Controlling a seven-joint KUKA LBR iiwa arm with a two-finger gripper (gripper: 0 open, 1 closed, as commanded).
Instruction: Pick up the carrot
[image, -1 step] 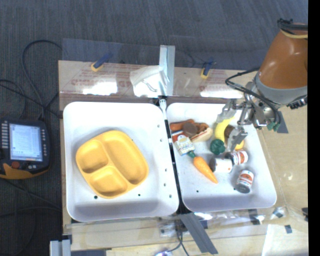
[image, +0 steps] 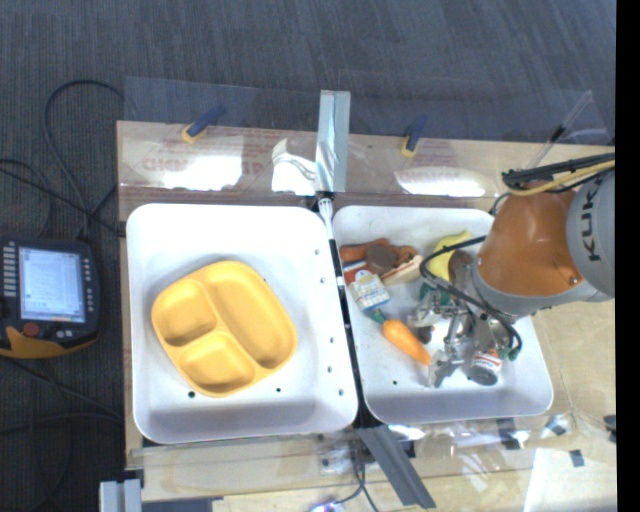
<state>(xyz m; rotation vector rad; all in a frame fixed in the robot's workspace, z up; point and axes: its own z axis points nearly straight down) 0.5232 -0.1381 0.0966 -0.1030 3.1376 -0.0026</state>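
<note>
while the arm (image: 535, 245) reaches in from the right over the right bin (image: 530, 395), its end effector (image: 452, 362) hangs low in the near part of that bin, just right of the carrot (image: 406, 340). can't tell whether the end effector is open or closed: the metal parts and cabling around it blur together from this angle. nothing orange visible in its grip. the carrot lies on the bin floor, roughly mid-bin, slanted with one end toward the far left and the other toward the near right, its right end very close to the end effector; contact or not, can't tell. far of the carrot there's clutter along the far left of the right bin: a small printed packet (image: 368, 291) just beside the carrot's far end, a brown item (image: 372, 252) beyond it, a tan piece (image: 402, 268) to its right, and something yellow (image: 452, 243) partly hidden by the arm. a small round red-and-white object (image: 487, 366) sits just right of the end effector. the left bin (image: 160, 225) holds a yellow compartment tray (image: 222, 325), turned at an angle. both bins sit side by side on the counter (image: 200, 160). a teach pendant (image: 48, 292) lies on the floor to the far left of the scene.
</note>
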